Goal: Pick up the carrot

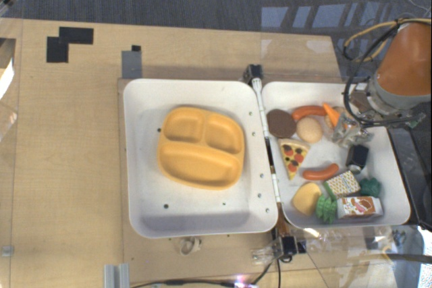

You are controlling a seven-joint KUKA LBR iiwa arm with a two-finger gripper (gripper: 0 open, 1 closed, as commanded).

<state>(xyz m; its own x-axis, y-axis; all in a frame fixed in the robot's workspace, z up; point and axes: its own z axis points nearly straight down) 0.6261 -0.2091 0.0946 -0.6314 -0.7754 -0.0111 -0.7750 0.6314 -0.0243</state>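
Observation:
The carrot [331, 114] is a small orange piece lying in the upper part of the right bin [395, 165], just right of a red sausage [308, 111]. My gripper [349, 132] hangs low over the same bin, just below and to the right of the carrot, close to it. The grey wrist and the orange band [405, 64] stand above it at the right edge. Nothing can be seen held by the gripper.
The right bin is crowded: a brown patty [281, 123], a beige bun [310, 129], a pizza slice [293, 157], a second sausage [320, 173], a black piece [357, 157], green toys and small cartons near the front. A yellow divided tray [201, 146] sits in the left bin [142, 145].

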